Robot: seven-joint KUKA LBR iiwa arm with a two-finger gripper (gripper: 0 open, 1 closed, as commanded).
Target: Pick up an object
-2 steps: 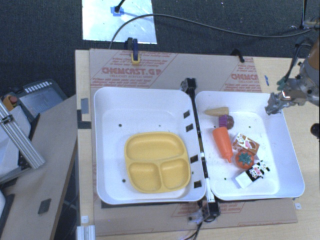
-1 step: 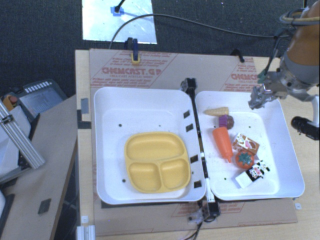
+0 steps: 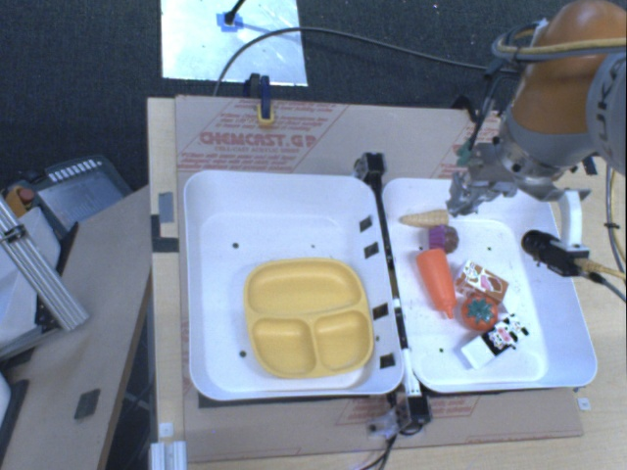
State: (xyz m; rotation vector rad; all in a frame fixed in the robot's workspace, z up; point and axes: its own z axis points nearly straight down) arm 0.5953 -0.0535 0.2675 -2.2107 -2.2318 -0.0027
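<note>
The hand (image 3: 468, 201) hovers at the right bin's (image 3: 563, 360) upper edge; its state cannot be told. The cone (image 3: 423, 219) lies just lower left, long axis running left-right.

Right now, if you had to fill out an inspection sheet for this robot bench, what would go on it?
Surface: two shallow white bins side by side, left bin and right bin, on a cardboard sheet.
Job's things: in the right bin, an ice-cream cone, a purple piece, an orange carrot, a printed box, a tomato-like toy and a black-and-white block.
Clutter: a yellow divided tray in the left bin.
Grippers: gripper above the right bin's far edge, near the cone; grip state unclear.
Cables: a black cable across the dark floor.
Surroundings: a shiny plate, a clamp.
</note>
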